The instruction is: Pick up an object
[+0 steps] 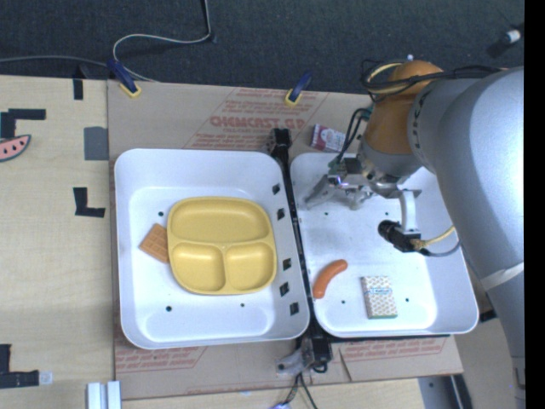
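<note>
Two white bins sit side by side on the worktop. The left bin (136, 228) holds one yellow divided plate (223, 244) and one tan cracker (155, 244). The right bin (443, 296) holds one orange sausage (329, 278) and one small box (379, 296). The hand (345, 186) hovers over the right bin's upper part, gripping nothing; whether it is open I cannot tell.

**Around the bins**

A sheet of brown cardboard (247, 113) with red print lies under both bins on the pale wooden bench (51, 271). Two blue-and-yellow clamps (126, 82) grip its far edge, one near the left corner, one nearer the middle. A thin cable (162, 39) loops across the dark carpet (255, 15) beyond. Black tape marks (83, 201) dot the bench's left side.
</note>
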Robot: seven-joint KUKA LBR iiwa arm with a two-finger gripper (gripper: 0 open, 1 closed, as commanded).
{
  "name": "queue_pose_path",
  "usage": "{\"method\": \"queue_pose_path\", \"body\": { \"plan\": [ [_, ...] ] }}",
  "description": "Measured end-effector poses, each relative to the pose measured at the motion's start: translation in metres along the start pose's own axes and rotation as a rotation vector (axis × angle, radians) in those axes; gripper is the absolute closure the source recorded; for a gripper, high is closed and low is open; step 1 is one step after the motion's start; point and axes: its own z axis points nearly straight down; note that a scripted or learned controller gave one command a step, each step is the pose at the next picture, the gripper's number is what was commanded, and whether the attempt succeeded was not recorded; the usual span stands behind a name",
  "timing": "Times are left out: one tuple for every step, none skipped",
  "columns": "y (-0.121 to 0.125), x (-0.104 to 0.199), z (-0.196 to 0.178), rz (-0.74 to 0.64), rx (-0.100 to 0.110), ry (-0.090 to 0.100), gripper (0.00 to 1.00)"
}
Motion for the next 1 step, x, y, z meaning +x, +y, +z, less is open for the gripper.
{"method": "queue_pose_path", "body": {
  "plan": [
    [0.0,0.0001,-0.0096,0.0,0.0,0.0,1.0]
  ]
}}
